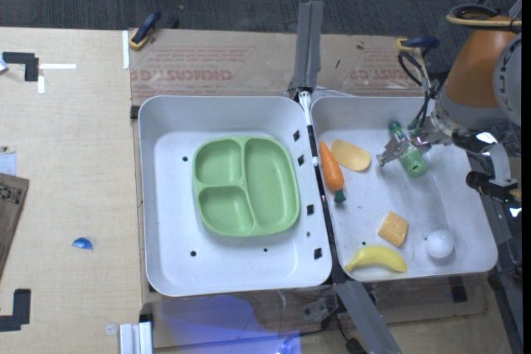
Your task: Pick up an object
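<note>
Camera view: gripper [397,152] by green bottle [410,155] (right bin [473,261]).

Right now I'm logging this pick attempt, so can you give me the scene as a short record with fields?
left bin: holds a green divided plastic plate
right bin: orange toy carrot, pale yellow chip-shaped piece, green bottle, tan cracker-like square, white ball, yellow toy banana
end effector: low in the right bin, beside the green bottle
grasp: cannot tell
</note>
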{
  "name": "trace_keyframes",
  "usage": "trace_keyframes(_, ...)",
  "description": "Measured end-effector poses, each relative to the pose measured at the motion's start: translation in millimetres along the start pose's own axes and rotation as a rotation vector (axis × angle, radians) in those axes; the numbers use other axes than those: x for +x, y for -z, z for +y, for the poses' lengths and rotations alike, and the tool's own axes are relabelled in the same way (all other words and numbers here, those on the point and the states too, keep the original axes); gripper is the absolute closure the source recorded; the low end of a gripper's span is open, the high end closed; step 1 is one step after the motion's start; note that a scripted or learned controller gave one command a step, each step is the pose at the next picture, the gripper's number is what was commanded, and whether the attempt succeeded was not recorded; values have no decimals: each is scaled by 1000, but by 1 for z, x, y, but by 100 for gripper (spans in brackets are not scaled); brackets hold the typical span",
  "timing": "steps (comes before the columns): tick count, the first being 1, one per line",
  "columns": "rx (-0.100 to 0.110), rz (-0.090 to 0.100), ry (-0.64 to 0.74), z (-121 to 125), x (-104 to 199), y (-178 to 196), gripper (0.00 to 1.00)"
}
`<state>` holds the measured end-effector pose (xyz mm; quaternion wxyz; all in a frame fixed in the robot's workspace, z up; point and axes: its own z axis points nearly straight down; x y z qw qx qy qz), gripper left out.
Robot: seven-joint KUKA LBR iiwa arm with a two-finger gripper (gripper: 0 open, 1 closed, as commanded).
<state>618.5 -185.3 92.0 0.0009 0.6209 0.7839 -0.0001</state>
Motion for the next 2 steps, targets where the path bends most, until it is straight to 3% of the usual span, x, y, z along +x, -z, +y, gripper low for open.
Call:
trace_keyframes(1, -2, -1, -2, 1, -1, 10, 100)
trace_keyframes(2, 1, 0, -135, 37, 28, 104, 100)
